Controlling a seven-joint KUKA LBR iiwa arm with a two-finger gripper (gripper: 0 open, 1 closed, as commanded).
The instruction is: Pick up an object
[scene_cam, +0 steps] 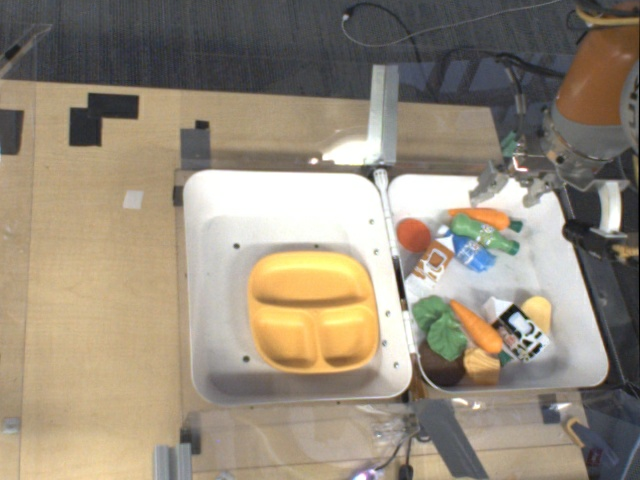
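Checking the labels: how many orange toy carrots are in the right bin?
2. One orange toy carrot lies near the far edge of the right white bin, against the green bottle. The other lies nearer the front, beside the green leafy toy. More may be hidden in the pile.

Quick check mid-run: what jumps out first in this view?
The yellow divided tray sits alone in the left bin. The right bin holds a crowded pile of toy food, with a carrot lying across it. The end effector hovers over that bin's far edge.

Arm cut off by the right edge.
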